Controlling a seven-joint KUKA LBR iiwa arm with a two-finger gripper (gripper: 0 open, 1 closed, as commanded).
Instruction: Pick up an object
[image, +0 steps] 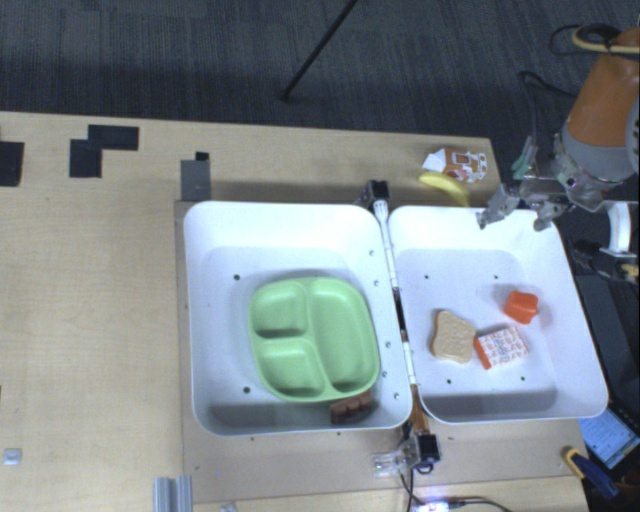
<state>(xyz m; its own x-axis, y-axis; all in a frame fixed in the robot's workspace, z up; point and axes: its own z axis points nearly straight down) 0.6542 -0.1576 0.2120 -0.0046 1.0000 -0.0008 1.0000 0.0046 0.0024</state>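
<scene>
The right bin holds a tan bread slice, a red and white packet right beside it, and a small orange block. My gripper hangs over the bin's far right corner, well behind these items. Its fingers are spread open with nothing between them. The orange-banded wrist rises above it at the view's right edge.
The left bin carries a green divided plate with a small brown item at its near edge. A yellow banana and a small wrapper lie on the bench behind the right bin. Cables run at the front.
</scene>
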